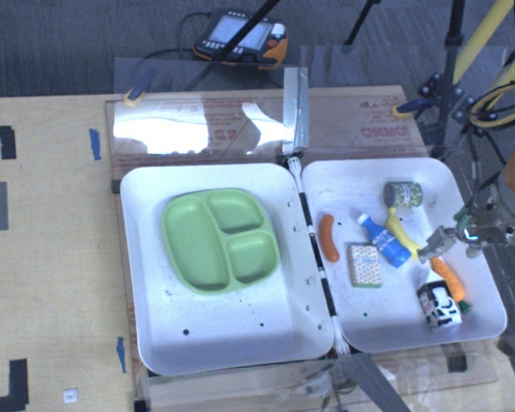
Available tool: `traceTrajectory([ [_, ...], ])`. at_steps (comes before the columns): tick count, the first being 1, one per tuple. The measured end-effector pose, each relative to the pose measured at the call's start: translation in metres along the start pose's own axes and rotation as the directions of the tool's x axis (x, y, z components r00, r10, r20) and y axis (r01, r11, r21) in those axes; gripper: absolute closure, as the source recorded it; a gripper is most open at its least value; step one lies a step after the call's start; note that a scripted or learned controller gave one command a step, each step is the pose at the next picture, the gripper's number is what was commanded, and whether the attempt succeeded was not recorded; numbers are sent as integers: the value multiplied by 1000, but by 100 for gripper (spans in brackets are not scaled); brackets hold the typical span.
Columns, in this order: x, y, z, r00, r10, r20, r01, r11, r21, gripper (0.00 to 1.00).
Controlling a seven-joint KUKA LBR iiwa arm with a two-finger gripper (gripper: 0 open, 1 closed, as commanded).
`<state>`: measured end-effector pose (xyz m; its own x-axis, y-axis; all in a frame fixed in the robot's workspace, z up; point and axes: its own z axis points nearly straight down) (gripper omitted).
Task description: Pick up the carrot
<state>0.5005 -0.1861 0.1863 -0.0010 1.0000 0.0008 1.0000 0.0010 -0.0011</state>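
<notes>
The carrot (450, 276), orange with a green tip toward the front, lies near the right wall of the right bin (401, 322). It rests between a yellow banana (400, 229) and a black-and-white carton (439, 306). My gripper (433, 245) reaches in from the right and hangs just above and to the left of the carrot's upper end, close to it. I see nothing held in it.
The right bin also holds a green can (403, 194), a blue bottle (385, 241), an orange sausage (329, 238) and a speckled block (365, 265). A green divided plate (220, 238) sits in the left bin (161, 335).
</notes>
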Motion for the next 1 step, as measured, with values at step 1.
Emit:
traceTrajectory([
  [1, 53, 16, 37, 998, 66, 0, -66, 998, 0, 0],
])
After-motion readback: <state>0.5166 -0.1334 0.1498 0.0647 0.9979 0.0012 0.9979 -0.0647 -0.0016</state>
